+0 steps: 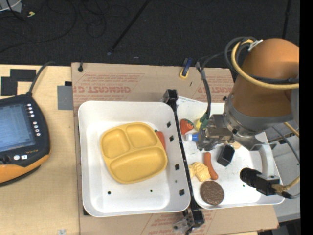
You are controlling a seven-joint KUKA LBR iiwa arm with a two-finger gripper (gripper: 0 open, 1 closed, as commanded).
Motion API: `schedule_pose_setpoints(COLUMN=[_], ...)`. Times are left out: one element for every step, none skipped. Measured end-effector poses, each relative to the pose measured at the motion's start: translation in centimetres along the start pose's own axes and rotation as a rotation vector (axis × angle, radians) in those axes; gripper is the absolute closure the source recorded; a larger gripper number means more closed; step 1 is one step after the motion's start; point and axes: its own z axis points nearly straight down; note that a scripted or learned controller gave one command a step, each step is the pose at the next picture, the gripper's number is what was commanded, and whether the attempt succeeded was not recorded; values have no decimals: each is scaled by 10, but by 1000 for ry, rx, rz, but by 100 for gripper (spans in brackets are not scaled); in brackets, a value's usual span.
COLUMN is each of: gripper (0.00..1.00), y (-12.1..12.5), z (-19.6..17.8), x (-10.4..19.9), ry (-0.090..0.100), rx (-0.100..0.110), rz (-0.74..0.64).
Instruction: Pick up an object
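The right bin (239, 196) holds several small toy foods. A red piece (186, 127) lies at its upper left, with a blue and white item (191, 137) just below it. A small sausage (211, 165) lies beside a pale yellow lumpy piece (199, 171), and a round brown patty (212, 192) sits near the front wall. My gripper (207, 142) hangs low over the bin's left part, right above the sausage and next to the blue and white item. Its dark body hides what lies directly beneath it.
The left bin (98, 190) holds a yellow divided plate (133, 152) with an orange stick (161, 139) at its right edge. A black divider (178, 146) separates the bins. A teach pendant (19, 136) lies far left. The arm's bulk and cables (264, 87) cover the right bin's back right.
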Motion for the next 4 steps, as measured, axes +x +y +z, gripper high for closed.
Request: schedule_pose_setpoints(gripper=[100,100,100,100], y=[0,0,0,1], z=[-41,-48,-57,-135], x=[90,86,86,75], ry=[-1,-6,-8,-3], rx=[7,15,19,3], rz=[-2,2,-5,7])
